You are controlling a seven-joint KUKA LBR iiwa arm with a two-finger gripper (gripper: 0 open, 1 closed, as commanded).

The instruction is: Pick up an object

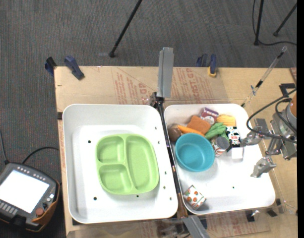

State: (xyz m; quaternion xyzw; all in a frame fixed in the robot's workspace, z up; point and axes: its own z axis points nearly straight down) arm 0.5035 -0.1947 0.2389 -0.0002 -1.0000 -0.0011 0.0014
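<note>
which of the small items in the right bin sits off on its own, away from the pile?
The red-and-white patterned carton, lying alone at the near-left corner of the right bin. The others cluster at the far side, around and behind the blue bowl.

This is a robotics lab — not a kitchen, for all the toy food about. The bench (112, 83) is topped with taped cardboard, held down by blue clamps (72, 66) along its far edge. Tripod legs (128, 21) stand on grey carpet (42, 24) beyond it, and a teach pendant (23, 193) with a lit screen lies off the bench's near left corner — cable trailing. Two white bins (72, 133) sit side by side.
</note>
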